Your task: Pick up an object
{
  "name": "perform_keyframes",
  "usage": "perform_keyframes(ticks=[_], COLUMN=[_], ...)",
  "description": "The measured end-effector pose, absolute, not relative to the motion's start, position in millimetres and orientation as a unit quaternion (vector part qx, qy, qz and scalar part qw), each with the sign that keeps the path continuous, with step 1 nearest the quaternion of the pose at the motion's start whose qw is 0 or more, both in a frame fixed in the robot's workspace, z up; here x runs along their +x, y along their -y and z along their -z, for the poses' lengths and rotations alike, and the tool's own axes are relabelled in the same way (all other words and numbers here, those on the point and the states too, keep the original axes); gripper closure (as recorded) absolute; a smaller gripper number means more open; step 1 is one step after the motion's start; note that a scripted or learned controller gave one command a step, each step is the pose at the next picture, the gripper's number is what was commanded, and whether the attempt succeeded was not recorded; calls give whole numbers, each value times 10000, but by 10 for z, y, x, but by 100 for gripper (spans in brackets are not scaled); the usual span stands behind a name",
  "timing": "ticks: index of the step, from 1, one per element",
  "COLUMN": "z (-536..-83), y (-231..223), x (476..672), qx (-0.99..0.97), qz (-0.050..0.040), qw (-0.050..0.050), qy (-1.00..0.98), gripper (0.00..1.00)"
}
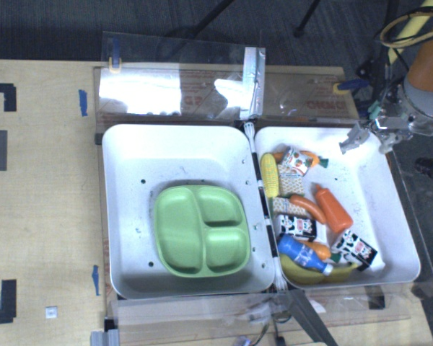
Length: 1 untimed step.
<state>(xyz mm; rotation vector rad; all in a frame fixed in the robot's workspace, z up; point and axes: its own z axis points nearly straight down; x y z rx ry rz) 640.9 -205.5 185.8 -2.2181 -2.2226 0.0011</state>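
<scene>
Right now the gripper hangs over the far right corner of the right bin, with the grey arm and its orange band reaching in behind it. Its two fingers look spread apart with nothing between them, though they are small and a little blurred, so how wide they stand is hard to judge.

All the candidates lie below and to the left of the fingers, piled along the bin's left side. Nearest to them is a small orange-and-white carton, with a corn cob just beside it. Further off sit an orange bottle, a black-and-white carton, a blue bottle and a banana at the near edge. The left bin holds a green divided plate, well apart from the fingers.

By my reading, this is the approach step: nothing is picked yet. The next move calls for travelling left and down over one item; the orange bottle lies fairly free of its neighbours and looks the easier target.
</scene>
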Motion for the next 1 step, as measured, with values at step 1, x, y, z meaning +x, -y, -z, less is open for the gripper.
perform_keyframes(ticks=[1], z=[-1634], y=[1412], x=[6016], qx=[-7730], qz=[-9], qw=[21], qy=[6344], gripper=[0])
